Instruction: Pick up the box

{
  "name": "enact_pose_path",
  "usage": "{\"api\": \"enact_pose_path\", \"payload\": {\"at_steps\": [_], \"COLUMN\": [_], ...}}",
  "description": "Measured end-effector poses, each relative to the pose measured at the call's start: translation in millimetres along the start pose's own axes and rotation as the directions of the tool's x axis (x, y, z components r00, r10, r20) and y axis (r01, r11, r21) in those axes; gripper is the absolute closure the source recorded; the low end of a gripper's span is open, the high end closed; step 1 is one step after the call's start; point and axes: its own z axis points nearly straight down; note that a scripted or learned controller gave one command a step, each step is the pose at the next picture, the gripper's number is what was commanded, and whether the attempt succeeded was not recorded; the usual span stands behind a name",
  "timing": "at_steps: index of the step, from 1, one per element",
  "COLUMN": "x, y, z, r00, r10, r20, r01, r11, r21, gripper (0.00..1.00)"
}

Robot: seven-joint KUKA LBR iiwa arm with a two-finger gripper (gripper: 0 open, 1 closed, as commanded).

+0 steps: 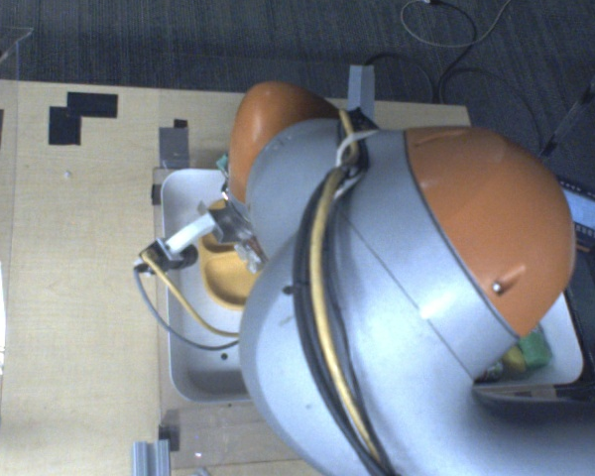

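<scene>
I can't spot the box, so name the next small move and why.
Probably lift the arm slightly: it covers most of the left bin, exposing just part of a yellow object, and I cannot make out a box.

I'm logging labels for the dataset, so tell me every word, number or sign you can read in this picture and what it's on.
No readable text anywhere.
Black shapes on the bench: plain blocks, no letters.
Arm: no lettering or logo facing the camera.
Green and yellow item in the right bin: too small and too hidden to tell any print.
</scene>
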Motion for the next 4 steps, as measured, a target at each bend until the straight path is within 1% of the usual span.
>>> {"api": "enact_pose_path", "payload": {"at_steps": [1, 2, 3, 4], "x": [5, -30, 0, 2], "y": [28, 74, 24, 25], "z": [3, -51, -60, -72], "r00": [0.959, 0.957, 0.957, 0.957], "r10": [0.282, 0.288, 0.288, 0.289], "r20": [0.006, 0.032, 0.032, 0.030], "r01": [-0.282, -0.288, -0.288, -0.289], "r11": [0.959, 0.958, 0.957, 0.957], "r21": [0.023, -0.005, -0.003, -0.001], "gripper": [1.00, 1.00, 1.00, 1.00]}}
